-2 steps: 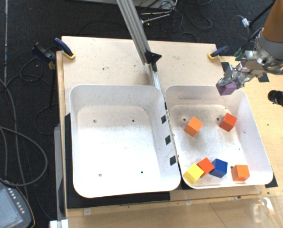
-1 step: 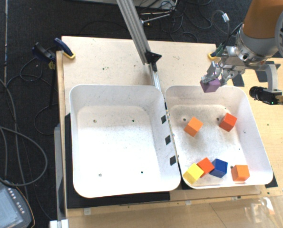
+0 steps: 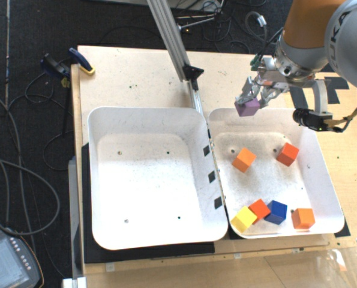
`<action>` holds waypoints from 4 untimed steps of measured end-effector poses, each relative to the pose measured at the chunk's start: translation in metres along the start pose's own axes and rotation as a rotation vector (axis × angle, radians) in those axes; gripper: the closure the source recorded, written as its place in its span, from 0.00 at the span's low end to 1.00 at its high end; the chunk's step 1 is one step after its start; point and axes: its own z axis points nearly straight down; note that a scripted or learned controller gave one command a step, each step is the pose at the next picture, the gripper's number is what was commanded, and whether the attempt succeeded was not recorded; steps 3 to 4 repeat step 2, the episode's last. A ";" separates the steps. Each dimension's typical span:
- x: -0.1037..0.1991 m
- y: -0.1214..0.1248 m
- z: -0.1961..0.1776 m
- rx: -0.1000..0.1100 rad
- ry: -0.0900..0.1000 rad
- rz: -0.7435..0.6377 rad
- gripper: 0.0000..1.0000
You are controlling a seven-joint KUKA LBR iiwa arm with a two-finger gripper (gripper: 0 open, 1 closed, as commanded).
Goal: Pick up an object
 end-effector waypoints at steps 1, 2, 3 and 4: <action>0.052 0.001 -0.002 0.000 0.001 -0.001 1.00; 0.109 -0.005 0.014 0.002 0.000 0.000 1.00; 0.109 -0.005 0.014 0.002 0.000 0.000 1.00; 0.109 -0.005 0.014 0.002 0.000 0.000 1.00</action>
